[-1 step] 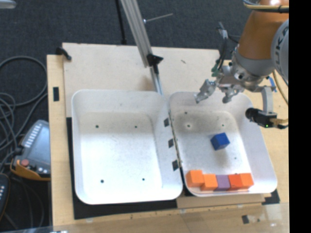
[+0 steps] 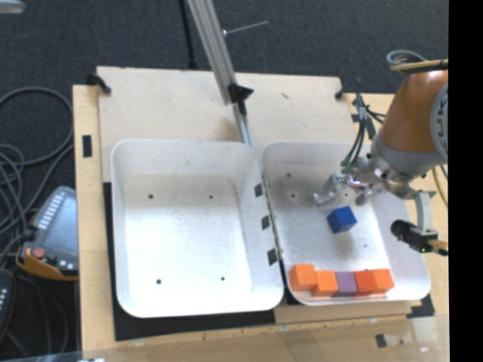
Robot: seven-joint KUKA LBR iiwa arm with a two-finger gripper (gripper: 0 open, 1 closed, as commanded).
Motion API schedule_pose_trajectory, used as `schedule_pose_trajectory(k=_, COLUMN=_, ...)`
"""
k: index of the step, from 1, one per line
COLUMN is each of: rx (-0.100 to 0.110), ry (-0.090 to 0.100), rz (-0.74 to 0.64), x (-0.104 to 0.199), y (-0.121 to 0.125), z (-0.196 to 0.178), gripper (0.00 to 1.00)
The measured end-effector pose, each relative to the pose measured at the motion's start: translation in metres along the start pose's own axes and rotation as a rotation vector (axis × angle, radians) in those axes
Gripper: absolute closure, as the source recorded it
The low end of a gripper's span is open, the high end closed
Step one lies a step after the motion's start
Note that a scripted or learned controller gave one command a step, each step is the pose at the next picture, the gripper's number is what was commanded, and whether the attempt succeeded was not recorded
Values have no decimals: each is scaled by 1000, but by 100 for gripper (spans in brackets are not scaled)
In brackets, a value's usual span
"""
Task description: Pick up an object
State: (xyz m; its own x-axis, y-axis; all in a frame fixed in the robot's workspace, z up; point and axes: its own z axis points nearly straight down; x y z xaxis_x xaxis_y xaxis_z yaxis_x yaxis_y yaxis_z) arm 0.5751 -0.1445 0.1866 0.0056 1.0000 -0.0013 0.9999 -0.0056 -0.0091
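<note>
Gripper (image 2: 343, 188) is seen low over the right bin (image 2: 302, 164), just above and beside the blue cube (image 2: 342, 219); whether it is open or closed can't be told, and nothing is seen held. Cube sits mid-bin, apart from the row of orange and purple blocks (image 2: 343, 280) along the near wall. It is judged light, rigid, not fragile, with smooth faces. Two opposite flat sides are best taken, squarely. Look: small, saturated blue, slightly rotated.
</note>
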Motion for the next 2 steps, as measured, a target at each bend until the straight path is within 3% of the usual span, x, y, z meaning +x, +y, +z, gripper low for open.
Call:
schedule_pose_trajectory(k=1, rx=-29, ry=-5, rz=-7, x=14, y=-16, z=59, gripper=0)
schedule_pose_trajectory(k=2, rx=-32, ry=-5, rz=-7, x=3, y=10, z=66, gripper=0)
